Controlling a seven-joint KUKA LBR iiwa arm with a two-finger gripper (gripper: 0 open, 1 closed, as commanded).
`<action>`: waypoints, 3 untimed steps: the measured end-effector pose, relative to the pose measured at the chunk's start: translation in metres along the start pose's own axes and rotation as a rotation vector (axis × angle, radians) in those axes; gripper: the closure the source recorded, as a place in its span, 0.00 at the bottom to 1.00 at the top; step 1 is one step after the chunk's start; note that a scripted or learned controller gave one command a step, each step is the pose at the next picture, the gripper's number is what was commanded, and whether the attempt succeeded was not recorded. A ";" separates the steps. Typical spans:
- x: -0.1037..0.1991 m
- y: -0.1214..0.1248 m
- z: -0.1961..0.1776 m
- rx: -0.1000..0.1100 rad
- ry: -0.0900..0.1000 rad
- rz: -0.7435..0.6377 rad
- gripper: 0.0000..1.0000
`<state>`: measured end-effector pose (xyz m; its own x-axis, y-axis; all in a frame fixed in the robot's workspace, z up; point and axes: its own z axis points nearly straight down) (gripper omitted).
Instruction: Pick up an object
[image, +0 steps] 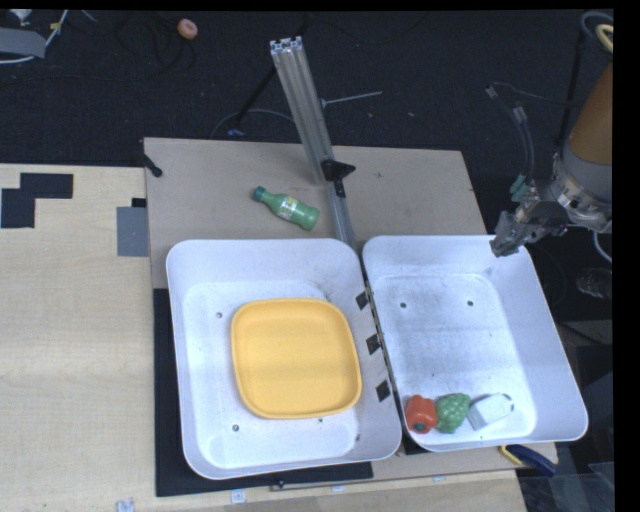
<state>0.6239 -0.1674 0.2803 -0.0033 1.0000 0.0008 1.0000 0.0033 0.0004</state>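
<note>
A yellow square plate (296, 357) lies flat in the left bin (195, 270). In the right bin (540, 320), at its near edge, sit a red object (421, 413), a green bumpy object (452, 411) and a small white object (490, 409), close together. A green bottle (287, 207) lies on its side on the board behind the left bin. My gripper (508, 240) hangs over the far right corner of the right bin, well away from the three small objects. Nothing shows between its fingers.
A slanted aluminium rail (312, 115) rises from the board behind the bins, ending near the gap between them. Black clips (373, 343) join the two bins. Cables lie on the dark floor at the back.
</note>
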 end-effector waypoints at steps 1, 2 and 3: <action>0.059 0.004 0.000 0.000 0.000 -0.001 1.00; 0.116 -0.001 0.009 0.001 0.000 -0.001 1.00; 0.174 0.008 0.011 0.001 0.000 0.000 1.00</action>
<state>0.6313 0.0064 0.2690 -0.0036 1.0000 0.0009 1.0000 0.0036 -0.0008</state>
